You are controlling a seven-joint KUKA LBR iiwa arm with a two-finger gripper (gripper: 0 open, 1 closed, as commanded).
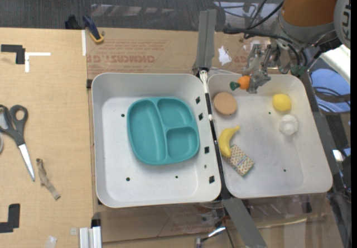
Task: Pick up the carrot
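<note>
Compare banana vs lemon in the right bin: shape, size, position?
Shape: the banana is curved and long; the lemon is rounded.
Size: the banana looks longer than the lemon.
Position: the banana lies near the bin's left wall, touching a patterned packet; the lemon sits toward the right side, just above a white object.
Shared: both are yellow and rest in the right bin.

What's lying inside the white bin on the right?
The right bin holds an orange carrot beside the end effector, a round tan piece, a banana, a patterned block, a lemon and a small white item. Whatever sits beneath the arm is covered.
</note>
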